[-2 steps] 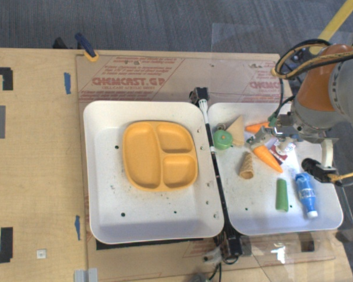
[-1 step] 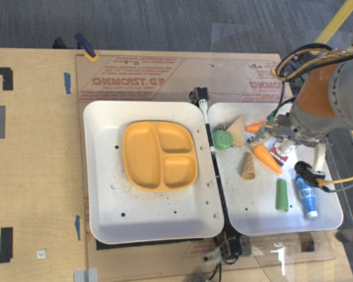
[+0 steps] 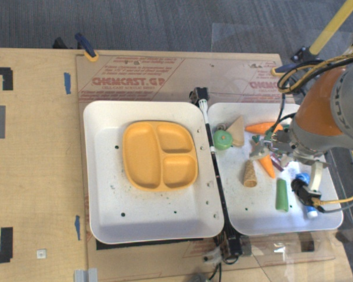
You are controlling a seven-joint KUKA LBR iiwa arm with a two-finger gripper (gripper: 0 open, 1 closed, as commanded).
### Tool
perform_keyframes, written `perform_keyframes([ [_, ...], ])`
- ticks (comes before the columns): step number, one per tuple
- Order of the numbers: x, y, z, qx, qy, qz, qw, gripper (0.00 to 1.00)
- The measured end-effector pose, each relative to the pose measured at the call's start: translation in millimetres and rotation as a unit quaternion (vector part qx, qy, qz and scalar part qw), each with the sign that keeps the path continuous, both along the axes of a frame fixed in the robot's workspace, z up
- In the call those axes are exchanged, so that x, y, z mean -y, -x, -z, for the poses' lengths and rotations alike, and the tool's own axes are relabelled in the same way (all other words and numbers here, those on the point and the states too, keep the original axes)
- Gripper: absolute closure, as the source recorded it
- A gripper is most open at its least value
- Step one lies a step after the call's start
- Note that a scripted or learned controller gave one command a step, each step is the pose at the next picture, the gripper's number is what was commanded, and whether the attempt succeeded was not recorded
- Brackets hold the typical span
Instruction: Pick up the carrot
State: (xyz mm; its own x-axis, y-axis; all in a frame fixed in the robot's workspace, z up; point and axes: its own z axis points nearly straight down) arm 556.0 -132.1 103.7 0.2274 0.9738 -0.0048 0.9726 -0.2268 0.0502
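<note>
Two white bins on a wooden tabletop (image 3: pixel 29 175), with a plate and toy food.
The left bin (image 3: pixel 100 175) holds a yellow divided plate (image 3: pixel 160 155) with three compartments. In the right bin (image 3: pixel 247 210) a green round piece (image 3: pixel 223 138) lies just beside a beige wedge (image 3: pixel 237 132); a brown cone (image 3: pixel 249 173) lies near the middle, and a green stick (image 3: pixel 281 194) lies to its right. A black clamp (image 3: pixel 199 94) sits between the bins.

Arm (image 3: pixel 335 107): grey rounded casing, broad orange band above wrist. Yellow and black cables loop over its top. Tool (image 3: pixel 275 145): dark metal, small fittings, blue part and yellow cable trailing below.
</note>
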Motion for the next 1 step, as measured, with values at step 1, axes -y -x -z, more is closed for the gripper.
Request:
perform_keyframes([
  [1, 4.9, -1.4, -13.2, 0.003, 0.0056, 0.0, 1.0, 1.0],
])
